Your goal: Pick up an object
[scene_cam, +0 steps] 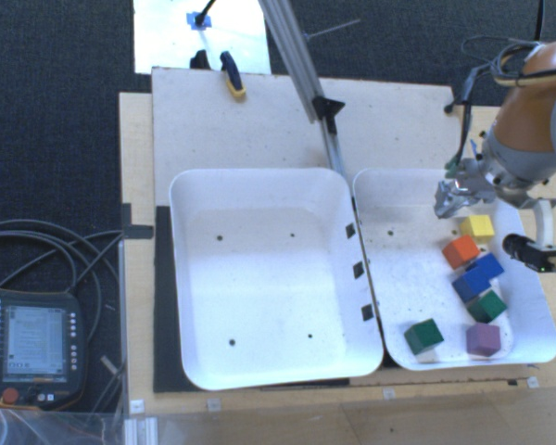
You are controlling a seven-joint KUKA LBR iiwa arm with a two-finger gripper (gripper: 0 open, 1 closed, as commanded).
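1. Nearest your viewpoint, at the bottom left of the frame, sits the teach pendant (pixel 32 348) with its cables looping off the bench; it plays no part in the pick, so leave it where it lies.
2. Now look to the gripper (pixel 454 197), low over the far part of the right bin (pixel 389 248). Whether its jaws stand apart or together you cannot tell from this slant, and nothing shows between them, so treat it as holding nothing.
3. Just beside it, toward you and to the right, lies the yellow block (pixel 478 227), with the orange block (pixel 461 250) touching or nearly touching it. I judge one of these two the likely target, since they are closest to the tool.
4. Further out you have the blue block (pixel 477 276) and a dark green block (pixel 487 306), packed close along the bin's right side.
5. Nearer you, the purple block (pixel 483 339) and a second green block (pixel 424 336) stand more apart, so they would likely be easier picks.
6. Expect the crowding on the right to matter: a descent there could nudge a neighbour rather than seat on one block.
7. Beyond these, the left bin (pixel 195 202) holds no blocks, and the arm (pixel 533 119) reaches in from the right.
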